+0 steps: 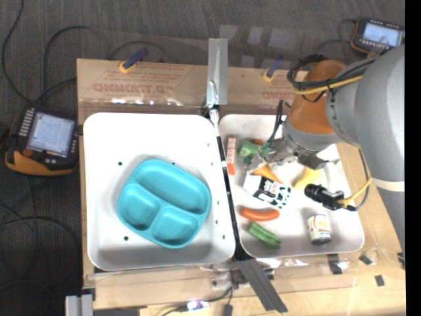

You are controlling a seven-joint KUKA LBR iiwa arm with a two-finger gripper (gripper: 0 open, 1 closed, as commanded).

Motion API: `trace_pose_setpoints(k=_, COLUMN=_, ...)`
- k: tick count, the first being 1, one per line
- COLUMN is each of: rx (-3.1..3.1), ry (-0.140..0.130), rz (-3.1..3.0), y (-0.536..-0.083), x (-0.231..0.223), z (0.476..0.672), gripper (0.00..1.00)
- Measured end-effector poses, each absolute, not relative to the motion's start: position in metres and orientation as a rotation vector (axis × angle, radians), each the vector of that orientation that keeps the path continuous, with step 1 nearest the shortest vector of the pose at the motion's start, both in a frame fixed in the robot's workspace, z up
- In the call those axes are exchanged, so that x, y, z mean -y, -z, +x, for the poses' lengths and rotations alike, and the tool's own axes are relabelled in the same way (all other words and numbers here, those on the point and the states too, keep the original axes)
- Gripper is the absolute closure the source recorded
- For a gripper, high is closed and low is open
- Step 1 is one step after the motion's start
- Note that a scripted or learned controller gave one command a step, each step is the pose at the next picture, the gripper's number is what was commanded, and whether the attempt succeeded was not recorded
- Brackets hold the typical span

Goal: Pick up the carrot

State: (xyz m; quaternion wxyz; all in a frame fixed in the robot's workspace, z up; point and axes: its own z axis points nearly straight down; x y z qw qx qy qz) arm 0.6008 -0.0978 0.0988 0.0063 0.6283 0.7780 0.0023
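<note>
The carrot point(266, 172) is a small orange wedge lying in the right bin point(352, 242), near its upper middle, just above a black-and-white card point(271, 190). My gripper point(274, 153) hangs low over the bin, directly above and slightly behind the carrot, with its tip very close to the carrot's upper end. The grey arm with its orange band point(312, 110) comes in from the right and hides part of the bin's back wall.
Around the carrot in the right bin lie a green vegetable point(248, 151), a red-orange box point(231, 151) against the left wall, a yellow banana point(309, 175), a red sausage point(258, 212), a green pepper point(264, 235) and a small can point(318, 228). A blue divided plate point(164, 201) sits in the left bin point(105, 137).
</note>
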Motion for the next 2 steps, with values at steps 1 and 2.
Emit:
trace_pose_setpoints(k=1, rx=-2.376, ry=0.006, rz=2.055, y=-0.183, x=0.078, z=0.644, gripper=1.0)
trace_pose_setpoints(k=2, rx=-2.354, ry=0.007, rz=2.084, y=-0.182, x=0.022, z=0.645, gripper=1.0)
